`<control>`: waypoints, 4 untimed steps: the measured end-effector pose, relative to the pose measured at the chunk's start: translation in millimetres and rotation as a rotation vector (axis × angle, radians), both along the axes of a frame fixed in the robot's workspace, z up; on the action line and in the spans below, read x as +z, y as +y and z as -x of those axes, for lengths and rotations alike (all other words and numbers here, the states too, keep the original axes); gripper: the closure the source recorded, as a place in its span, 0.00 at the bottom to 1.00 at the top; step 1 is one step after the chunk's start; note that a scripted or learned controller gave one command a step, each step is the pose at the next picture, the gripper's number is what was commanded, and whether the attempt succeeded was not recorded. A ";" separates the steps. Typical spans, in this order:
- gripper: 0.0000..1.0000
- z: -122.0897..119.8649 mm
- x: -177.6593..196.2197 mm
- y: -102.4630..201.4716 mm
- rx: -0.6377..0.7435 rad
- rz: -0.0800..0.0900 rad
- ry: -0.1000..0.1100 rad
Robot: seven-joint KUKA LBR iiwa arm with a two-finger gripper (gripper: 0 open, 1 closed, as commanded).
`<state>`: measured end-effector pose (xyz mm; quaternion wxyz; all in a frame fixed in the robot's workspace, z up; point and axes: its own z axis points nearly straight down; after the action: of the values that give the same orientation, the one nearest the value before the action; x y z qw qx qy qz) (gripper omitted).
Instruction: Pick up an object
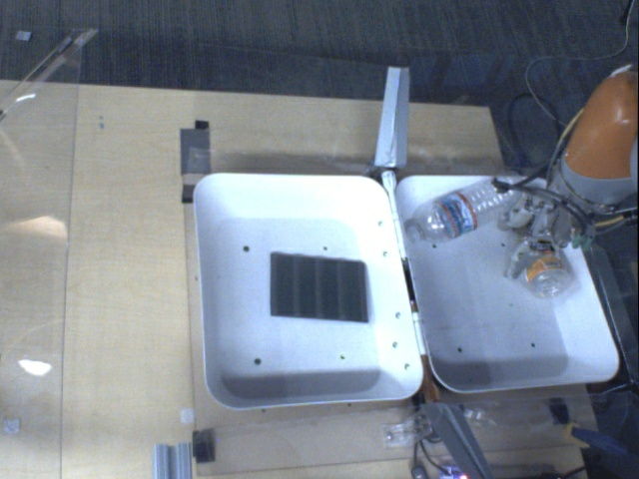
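1. Altogether, two shallow white bins sit side by side on the wooden bench: the left bin and the right bin.
2. One arm, grey with an orange band, comes in from the right, and its gripper hangs over the upper right part of the right bin.
3. Whether the jaws are spread or pressed together cannot be told, because the tip is a blurred tangle of metal and wires.
4. Two loose objects lie in the right bin.
5. One is a clear plastic bottle with a blue label, lying on its side just left of the jaws, its cap end pointing toward them.
6. The other is a small clear cup-like item with an orange patch inside, just below the jaws; whether it touches the gripper cannot be told.
7. One dark ribbed rectangular pad lies flat in the middle of the left bin, well apart from the jaws to their left.
8. One grey upright post stands at the far edge between the two bins.
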<state>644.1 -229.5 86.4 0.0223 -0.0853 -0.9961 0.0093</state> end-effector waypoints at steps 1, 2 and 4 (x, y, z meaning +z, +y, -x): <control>0.00 27.4 142.0 24.1 -0.061 -0.012 -0.060; 0.00 -21.9 114.3 24.8 0.084 -0.015 -0.058; 0.00 -27.2 165.4 89.4 0.814 -0.029 -0.051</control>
<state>671.3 -140.2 251.8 -0.0068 0.3160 -0.9487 0.0011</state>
